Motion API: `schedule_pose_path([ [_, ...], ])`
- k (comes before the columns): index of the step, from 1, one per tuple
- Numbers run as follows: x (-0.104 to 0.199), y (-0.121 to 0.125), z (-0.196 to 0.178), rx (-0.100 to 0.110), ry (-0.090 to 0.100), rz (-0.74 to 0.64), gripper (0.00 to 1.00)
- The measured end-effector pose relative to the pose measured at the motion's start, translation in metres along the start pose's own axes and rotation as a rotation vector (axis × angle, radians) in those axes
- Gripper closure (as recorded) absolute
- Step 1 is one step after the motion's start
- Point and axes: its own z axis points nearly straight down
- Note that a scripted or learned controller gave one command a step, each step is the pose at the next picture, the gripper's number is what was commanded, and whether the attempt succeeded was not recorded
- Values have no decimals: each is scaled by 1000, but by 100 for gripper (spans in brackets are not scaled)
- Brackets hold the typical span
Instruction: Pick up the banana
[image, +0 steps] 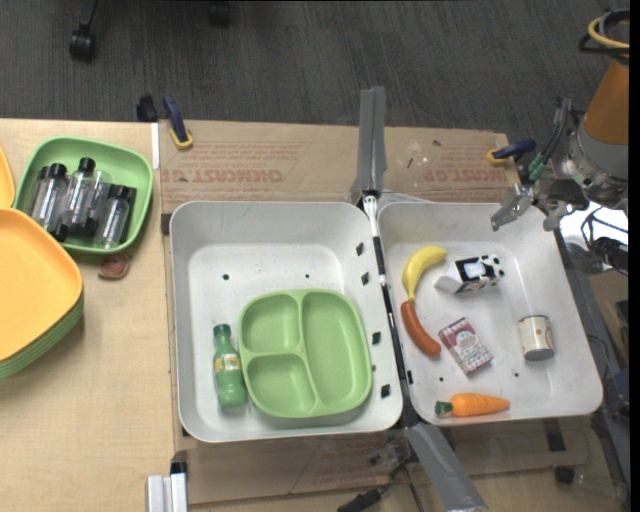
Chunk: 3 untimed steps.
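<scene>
Hovering at the right bin's (570, 300) far right corner, the gripper (520, 205) grasped nothing; whether its jaws were released could not be told.
The banana (420, 268) lay near that bin's left wall, just above a sausage (420, 328), with bare floor toward the carton (478, 274). Cardboard (270, 165) behind the left bin (190, 330) bore reversed print; dark carpet (300, 50) lay beyond the counter (90, 420).

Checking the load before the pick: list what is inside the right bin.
The right bin holds a banana, a sausage, a carrot, a small can, a black-and-white carton and a card pack. None overlap; what lies beneath each is covered.
</scene>
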Motion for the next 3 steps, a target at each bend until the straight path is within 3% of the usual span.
schedule_pose_path([
  [1, 0, 0, -9, 0, -2, -3, 100],
  [3, 0, 1, -26, 1, -5, -11, 100],
])
